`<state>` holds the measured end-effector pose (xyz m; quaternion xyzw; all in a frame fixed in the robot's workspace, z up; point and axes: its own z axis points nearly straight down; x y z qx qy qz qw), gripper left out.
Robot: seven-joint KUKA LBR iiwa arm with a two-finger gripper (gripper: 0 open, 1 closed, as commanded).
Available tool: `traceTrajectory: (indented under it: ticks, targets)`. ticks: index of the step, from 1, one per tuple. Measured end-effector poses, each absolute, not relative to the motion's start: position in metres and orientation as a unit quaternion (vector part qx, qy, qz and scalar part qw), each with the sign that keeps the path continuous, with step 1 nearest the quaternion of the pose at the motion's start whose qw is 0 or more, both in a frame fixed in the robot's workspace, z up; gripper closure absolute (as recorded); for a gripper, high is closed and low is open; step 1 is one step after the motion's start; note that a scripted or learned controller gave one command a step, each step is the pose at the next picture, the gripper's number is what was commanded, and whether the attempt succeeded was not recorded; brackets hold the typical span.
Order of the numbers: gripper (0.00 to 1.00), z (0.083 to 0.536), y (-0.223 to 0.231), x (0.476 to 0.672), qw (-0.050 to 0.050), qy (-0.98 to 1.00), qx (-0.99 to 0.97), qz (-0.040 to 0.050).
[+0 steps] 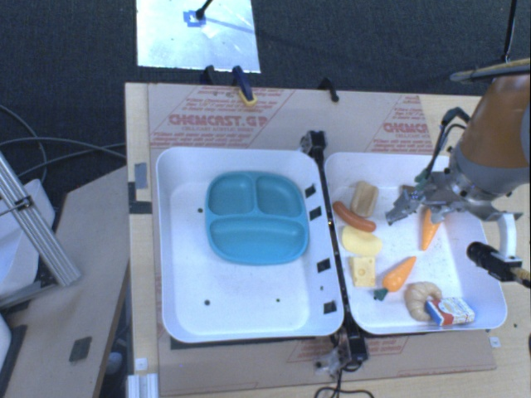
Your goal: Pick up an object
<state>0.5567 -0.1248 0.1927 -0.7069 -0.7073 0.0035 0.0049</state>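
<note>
Blue plate [255,219]; white bins [178,305]; orange carrots [401,272]; red sausage [354,217].

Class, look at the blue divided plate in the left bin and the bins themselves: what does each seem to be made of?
The blue divided plate: probably moulded plastic, one even matte colour with soft rounded compartment ridges. The left bin and right bin: likely thin formed plastic, smooth white, with rounded corners and a faint sheen.

Blue tray [255,219] in left bin [178,247], foil sheet [195,23] behind.
</note>
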Motion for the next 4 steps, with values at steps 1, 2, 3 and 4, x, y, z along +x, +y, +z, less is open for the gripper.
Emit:
traceTrajectory:
  ticks: [1, 2, 3, 4]
  targets:
    - [0.0, 0.2, -0.125, 0.56, 0.0, -0.708, -0.706, -0.0003]
    - [0.0, 0.153, -0.127, 0.568, 0.001, -0.708, -0.706, 0.0005]
    - [0.0, 0.108, -0.126, 0.56, 0.001, -0.707, -0.707, 0.0002]
    - [0.0, 0.084, -0.125, 0.561, 0.0, -0.707, -0.707, -0.0001]
